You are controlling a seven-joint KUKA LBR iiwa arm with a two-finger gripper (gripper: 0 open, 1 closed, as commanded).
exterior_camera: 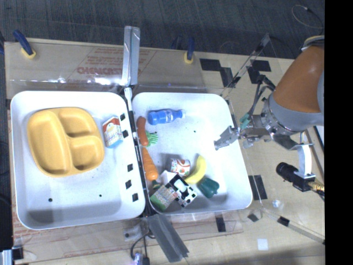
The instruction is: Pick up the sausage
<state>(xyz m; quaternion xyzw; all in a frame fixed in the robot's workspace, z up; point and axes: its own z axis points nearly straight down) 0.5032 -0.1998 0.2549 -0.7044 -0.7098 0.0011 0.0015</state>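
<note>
Since the reddish-brown, stubby plastic sausage (142, 131) lies untouched against the left wall of the right white bin (234, 195), we judge the pick as not yet begun. It sits at about nine o'clock in that bin, just above the orange carrot (150, 165) and at seven o'clock from the blue bottle (164, 116). The metal two-finger gripper (225, 138) hovers near the bin's three o'clock rim, well apart from the sausage, holding nothing; we cannot tell its spread. Reaching, closing and lifting all remain.
</note>
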